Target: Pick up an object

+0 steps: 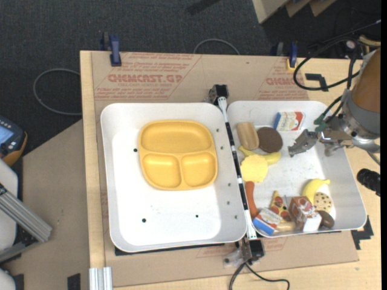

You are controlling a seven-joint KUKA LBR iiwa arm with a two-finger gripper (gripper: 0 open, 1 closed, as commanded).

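Grey metal fingers of the gripper [302, 142] are seen spread apart with nothing between them, poised over bare floor in the right bin [347, 180], toward its far right side. Several small objects are gathered in that bin. The nearest candidate is judged to be the brown disc [269, 140], lying just to the left of the fingertips and touching a tan roll [247, 136]. A red and white carton [289, 121] sits slightly farther off. The yellow tray [178, 153] occupies the left bin [121, 162].
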